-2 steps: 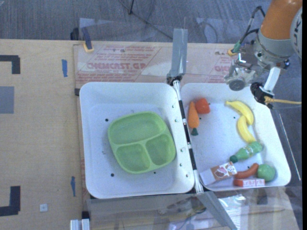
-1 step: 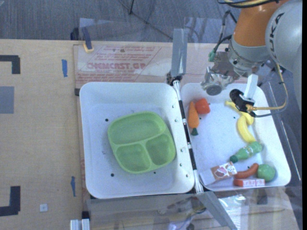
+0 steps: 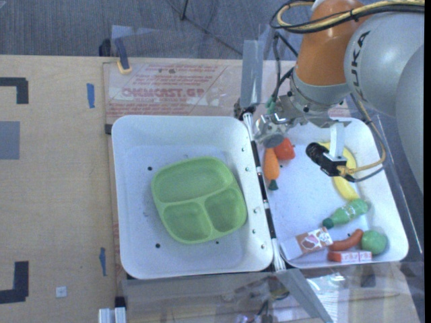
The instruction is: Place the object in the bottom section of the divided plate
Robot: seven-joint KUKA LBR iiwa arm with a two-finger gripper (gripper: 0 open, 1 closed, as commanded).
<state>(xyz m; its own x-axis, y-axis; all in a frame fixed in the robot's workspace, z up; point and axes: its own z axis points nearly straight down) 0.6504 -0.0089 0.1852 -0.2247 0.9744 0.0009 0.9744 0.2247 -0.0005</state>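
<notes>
Wooden desk (image 3: 54, 180) carrying two shallow white bins side by side. Left bin (image 3: 128, 130): green divided plate (image 3: 199, 199) near its middle, one large compartment toward the far edge of the desk, two smaller ones toward the near edge; all three bare. Right bin (image 3: 394, 234): toy carrot (image 3: 271, 167) and red toy vegetable (image 3: 285, 149) touching each other in the far-left corner, against the wall shared with the left bin; banana (image 3: 348, 184) near the middle; green bottle (image 3: 347, 212), sausage (image 3: 347, 239), green round fruit (image 3: 374, 242) and snack packet (image 3: 314, 239) along the near edge.

Gripper (image 3: 269, 125) poised over the far-left corner of the right bin, directly above the red vegetable. Grip state: cannot tell from this view; nothing seen held.

Task object not named; judged to be the carrot or the red vegetable, both in the right bin, well apart from the plate.

Probable faults from this position:
- Double pick or pushed-aside target, caused by the two pieces lying in contact.
- Collision with the bin wall, caused by the corner location.
- Slip in transit, caused by the carrot's tapered, smooth body.
- Wrong compartment, caused by two small sections sharing the plate's near side.
- Snagged cable from the wrist loops.
</notes>
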